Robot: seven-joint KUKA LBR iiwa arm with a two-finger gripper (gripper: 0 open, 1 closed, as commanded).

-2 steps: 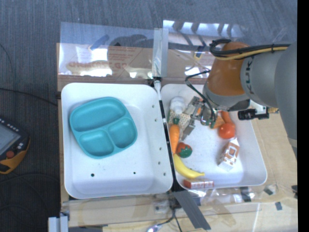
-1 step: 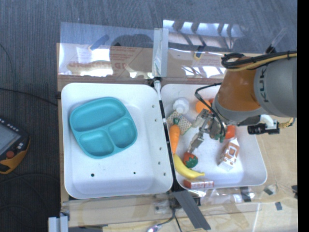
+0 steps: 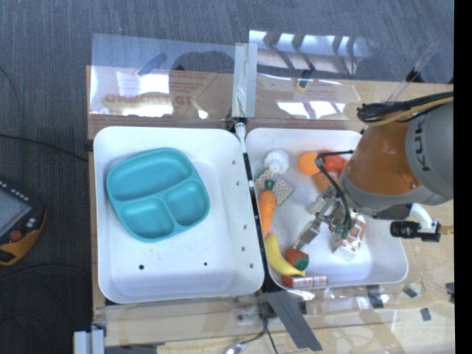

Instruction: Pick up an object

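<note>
Robotics lab — grey carpet (image 3: 44,35) showing across the frame's top, cables (image 3: 44,142) trailing at left, clear acrylic guards (image 3: 166,76) standing behind two white bins (image 3: 221,146).

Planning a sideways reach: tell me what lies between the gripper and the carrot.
Camera view: bare white bin floor separates the gripper from the orange carrot.

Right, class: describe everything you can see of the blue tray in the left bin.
The blue tray is a turquoise, plastic-looking dish with rounded corners and three compartments: one long one and two smaller ones. It lies flat, right way up and turned at a slant, on the floor of the left bin, towards its back left. Nothing lies in it.
</note>
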